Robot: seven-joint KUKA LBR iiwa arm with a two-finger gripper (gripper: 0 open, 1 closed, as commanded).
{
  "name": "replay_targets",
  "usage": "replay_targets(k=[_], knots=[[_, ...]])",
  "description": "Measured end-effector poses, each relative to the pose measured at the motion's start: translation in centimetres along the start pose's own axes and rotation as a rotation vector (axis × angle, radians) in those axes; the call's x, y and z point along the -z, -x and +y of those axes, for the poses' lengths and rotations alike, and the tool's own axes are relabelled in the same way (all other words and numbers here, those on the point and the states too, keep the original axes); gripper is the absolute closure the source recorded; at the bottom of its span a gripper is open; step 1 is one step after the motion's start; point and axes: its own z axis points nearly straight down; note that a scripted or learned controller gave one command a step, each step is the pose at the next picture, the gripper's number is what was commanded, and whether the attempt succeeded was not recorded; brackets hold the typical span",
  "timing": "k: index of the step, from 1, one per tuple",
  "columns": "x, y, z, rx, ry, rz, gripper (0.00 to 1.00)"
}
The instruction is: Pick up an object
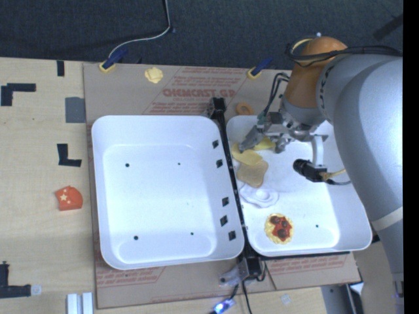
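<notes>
**Over the food pile, nothing lifted yet**

The yellow piece (pixel 251 154) and the tan piece (pixel 253 171) lie in the right bin (pixel 340 231), right beneath my end effector (pixel 265 138) and just under its tips. A white piece (pixel 259 195) sits a little beyond those, and a small pizza (pixel 279 228) farther off toward the bin's near wall. I cannot tell how wide my end effector stands, and I see nothing held. I judge the grasp and lift are still to do.
</notes>
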Motion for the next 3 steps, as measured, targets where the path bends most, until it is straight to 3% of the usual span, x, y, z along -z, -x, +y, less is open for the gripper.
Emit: replay_targets(k=[1, 2, 3], knots=[[0.8, -0.1, -0.2, 0.000, -0.011, 0.006, 1.00], [-0.1, 3.9, -6.2, -0.003, 0.007, 0.003, 1.00], [0.0, 3.6, -6.0, 0.002, 0.009, 0.004, 0.00]])
